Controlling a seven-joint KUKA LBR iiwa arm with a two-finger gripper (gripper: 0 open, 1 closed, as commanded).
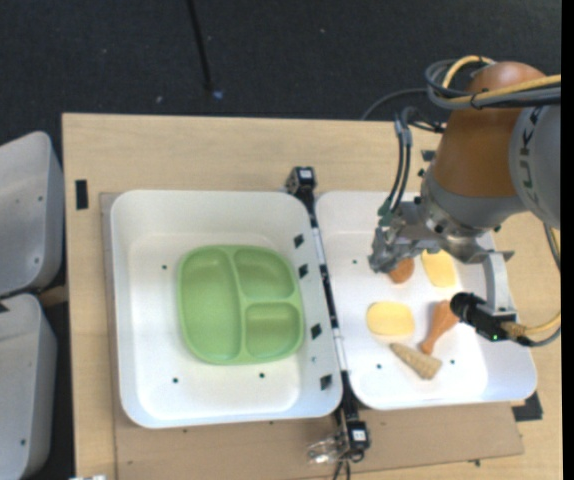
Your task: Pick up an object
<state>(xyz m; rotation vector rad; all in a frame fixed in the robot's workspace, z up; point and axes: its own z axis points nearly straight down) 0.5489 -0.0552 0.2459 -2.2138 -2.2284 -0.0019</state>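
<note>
A light wooden bench (217,153) stood on a dark floor, with pale grey panels beyond its left edge. It bore two shallow white bins side by side. The left bin (147,388) held a green plastic divided tray (239,303) near its centre. In the right bin (507,378), the grey two-finger gripper (395,256) hung over a small orange-brown piece (402,271) near the bin's middle; whether it clasped anything could not be told. A yellow square block (439,268) lay just beside, a yellow oval piece (390,318), an orange drumstick-shaped toy (438,326) and a tan cone (415,360) nearer the front edge.
</note>
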